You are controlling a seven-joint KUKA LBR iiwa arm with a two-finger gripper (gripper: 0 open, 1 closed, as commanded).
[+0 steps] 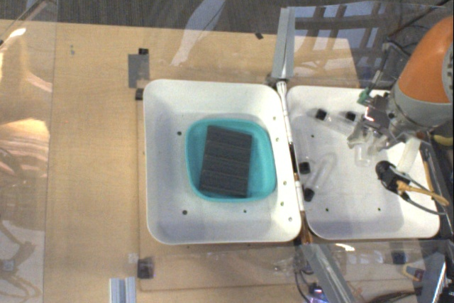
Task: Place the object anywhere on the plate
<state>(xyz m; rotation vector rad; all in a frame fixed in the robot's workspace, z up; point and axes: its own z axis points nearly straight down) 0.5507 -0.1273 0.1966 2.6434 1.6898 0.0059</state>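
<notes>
A dark grey ribbed rectangular block (pixel 226 160) lies flat on the teal plate (pixel 264 174), which sits in the middle of the left white bin (pixel 163 152). The block rests wholly inside the plate's rim, slightly tilted. My gripper (pixel 369 140) hangs over the upper right part of the right bin (pixel 355 209), far from the plate. It is open with nothing between its fingers. The arm's orange band (pixel 425 67) shows above it at the right edge.
Several small black bits (pixel 320 113) lie scattered in the right bin, two of them near the divider (pixel 303 167). A faint clear tube-like thing (pixel 323 171) lies on that bin's floor. A black cable end (pixel 388 174) hangs below the wrist.
</notes>
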